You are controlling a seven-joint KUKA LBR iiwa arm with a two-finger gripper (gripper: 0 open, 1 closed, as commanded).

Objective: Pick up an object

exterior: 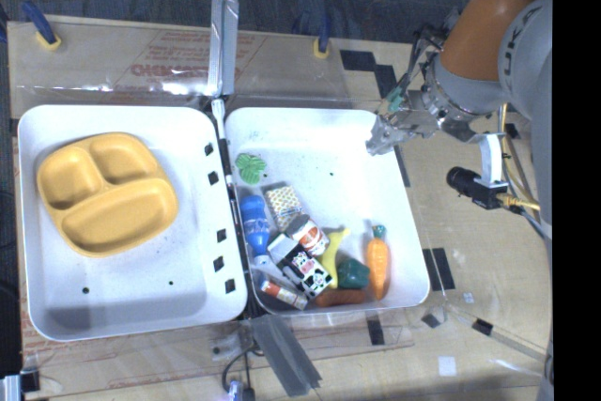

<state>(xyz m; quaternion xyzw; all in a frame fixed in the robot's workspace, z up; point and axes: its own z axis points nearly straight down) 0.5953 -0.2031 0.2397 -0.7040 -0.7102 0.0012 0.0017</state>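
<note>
The right bin (310, 141) holds a heap of small objects along its left and near sides: a green leafy piece (251, 167), a blue bottle (253, 219), a patterned packet (284, 200), a black-and-white carton (306, 265), a dark green item (353, 273) and an orange carrot (377, 263). My gripper (383, 139) hangs over the bin's far right rim, apart from all of them, with nothing seen in it.
The left bin (113, 296) carries a yellow divided tray (105, 191). A metal bar (223, 52) stands upright behind the divider between the bins. The arm (488, 42) reaches in from the upper right. Black tape marks lie on the bench.
</note>
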